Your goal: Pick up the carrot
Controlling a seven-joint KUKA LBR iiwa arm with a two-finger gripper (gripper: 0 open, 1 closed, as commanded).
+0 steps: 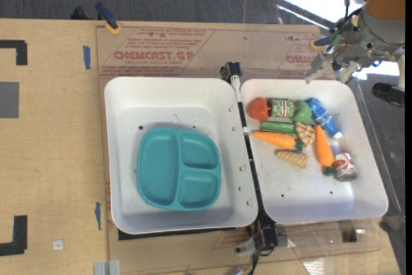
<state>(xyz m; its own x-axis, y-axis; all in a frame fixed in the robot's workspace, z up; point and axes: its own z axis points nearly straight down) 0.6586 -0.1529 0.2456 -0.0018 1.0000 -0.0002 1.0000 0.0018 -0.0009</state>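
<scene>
Nearest the camera, at the bottom edge of the view, a black clamp (267,238) is seen where the two white bins meet, with clear brackets beside it. Above it, at about 4 o'clock from the middle of the view, the right bin (309,196) holds a tight cluster of toy food. Two carrots are visible: one carrot (275,138) lies roughly level, its tip toward 9 o'clock, and a second carrot (324,147) lies steeply, its green end toward 5 o'clock beside a small red-labelled can (345,167).

The gripper (331,67) hangs at 2 o'clock, above the far rim of the right bin, well apart from both carrots. Its fingers appear spread fairly wide, with nothing between them.

Trouble is judged likely from crowding. The level carrot is touched by a green vegetable (302,111), a dark bottle (281,107) and a waffle cone (291,157); a neighbour could be pinched instead, or the carrot could be rolled aside. The steep carrot lies against a blue bottle (324,117) and the can, so a finger could land on either. A tapered, smooth body may also slip from a grasp taken near the tip.

The left bin (122,138) carries a teal divided tray (178,168). Both bins rest on a pale wooden bench (45,138) marked with black and blue tape; dark carpet with a sunlit patch is seen beyond.
</scene>
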